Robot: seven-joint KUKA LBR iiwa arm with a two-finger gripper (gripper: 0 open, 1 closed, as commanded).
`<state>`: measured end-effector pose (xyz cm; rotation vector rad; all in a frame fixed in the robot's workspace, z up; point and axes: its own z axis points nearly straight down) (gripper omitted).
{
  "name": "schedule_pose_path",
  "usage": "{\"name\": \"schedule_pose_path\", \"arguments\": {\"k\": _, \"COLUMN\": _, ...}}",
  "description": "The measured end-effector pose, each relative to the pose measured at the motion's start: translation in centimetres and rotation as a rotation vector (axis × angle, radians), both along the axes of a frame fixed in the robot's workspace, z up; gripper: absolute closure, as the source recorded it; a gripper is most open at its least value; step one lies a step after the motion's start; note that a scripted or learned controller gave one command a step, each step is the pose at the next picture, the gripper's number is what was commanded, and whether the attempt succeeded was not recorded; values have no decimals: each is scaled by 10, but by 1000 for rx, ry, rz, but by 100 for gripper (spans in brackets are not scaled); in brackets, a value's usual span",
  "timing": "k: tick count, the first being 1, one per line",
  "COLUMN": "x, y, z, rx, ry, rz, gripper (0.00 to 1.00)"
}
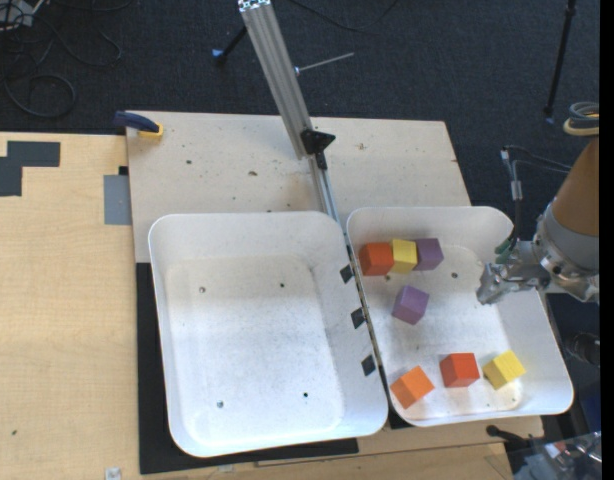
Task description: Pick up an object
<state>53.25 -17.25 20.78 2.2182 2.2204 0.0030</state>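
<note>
The pincer (490, 286) is hovering just inside the right bin's (535, 400) right rim; whether it is wide or narrow I cannot tell. In this bin are lying 7 blocks: 2 purple (410, 304), 2 yellow (504, 369), 2 red (459, 370), 1 orange (413, 385), with open floor between them. The left bin (177, 268) is sitting beside it on the surface (217, 163).

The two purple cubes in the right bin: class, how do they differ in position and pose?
The upper purple cube touches a yellow cube at the end of a row; the lower purple cube stands alone mid-bin. The upper one sits square to the row; the lower one is turned at an angle. Both are purple, look similar in size, and rest in the right bin.
</note>
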Motion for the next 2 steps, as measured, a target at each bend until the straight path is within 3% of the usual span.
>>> {"name": "schedule_pose_path", "arguments": {"k": 2, "x": 36, "y": 96, "z": 22, "rx": 1, "ry": 5, "rz": 3, "gripper": 100}}
